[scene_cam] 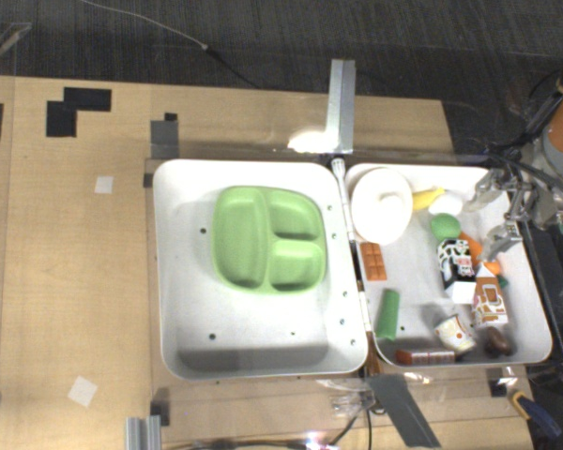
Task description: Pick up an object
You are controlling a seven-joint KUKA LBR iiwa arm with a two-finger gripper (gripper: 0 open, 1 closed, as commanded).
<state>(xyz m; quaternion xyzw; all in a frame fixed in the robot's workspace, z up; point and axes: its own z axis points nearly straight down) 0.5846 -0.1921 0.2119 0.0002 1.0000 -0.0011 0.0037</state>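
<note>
Two white bins sit side by side on a wooden bench (66,279). The left bin (183,336) holds a single green divided plate (267,237), lying roughly in the middle with its three compartments facing up and nothing in them.

The right bin (408,270) holds a scatter of small things. A white round lid or bowl (382,204) rests in the far left corner, with a yellow banana-like piece (428,197) touching its right side. Just beyond that lies a green ball (444,225). A brown chocolate-like bar (372,261) lies along the left wall, and a green cylinder (388,313) stands nearer the front. A black-and-white cow-patterned carton (456,258) sits near the middle, next to an orange and white box (489,298). Toward the front edge lie a dark red bar (424,355), a small white packet (453,332) and a dark round lump (496,344).

The gripper (507,216) hangs over the far right part of the right bin, close to the cow-patterned carton and the orange box. Its metal fingers appear spread apart, with nothing between them. All the things lie in the bins, none lifted.
</note>
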